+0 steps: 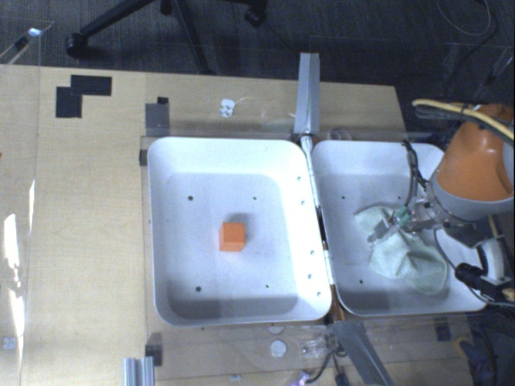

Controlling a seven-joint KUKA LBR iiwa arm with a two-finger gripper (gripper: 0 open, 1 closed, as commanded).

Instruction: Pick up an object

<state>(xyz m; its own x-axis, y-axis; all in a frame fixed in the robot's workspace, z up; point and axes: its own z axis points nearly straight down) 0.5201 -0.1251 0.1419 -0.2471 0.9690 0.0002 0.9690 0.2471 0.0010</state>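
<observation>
**A:** Starting at the near edge, what lies closest?

**B:** The front rim of the pale wooden tabletop point(80, 240), with some small metal fittings below the bins. Just beyond sit two shallow white plastic bins side by side, the left bin point(173, 296) and the right bin point(346, 292), their inner walls touching along the middle.

**A:** What is in the left one?

**B:** A small orange cube point(232, 236), resting on the floor of the bin near its centre, well apart from every wall.

**A:** And the right one?

**B:** A crumpled pale green cloth point(402, 252) lies on the right half of its floor. The grey arm with its orange band point(476, 167) reaches in from the right, and its end effector point(405, 218) sits low at the upper edge of the cloth. Whether its tips are spread or pressed together I cannot tell; they are too small and blurred against the fabric.

**A:** Farther back?

**B:** A grey upright metal post point(307, 95) stands behind the seam between the bins. Black tape patches point(80, 93) mark the far left of the tabletop. Past that, dark carpet and the black legs of a chair base point(169, 2).
</observation>
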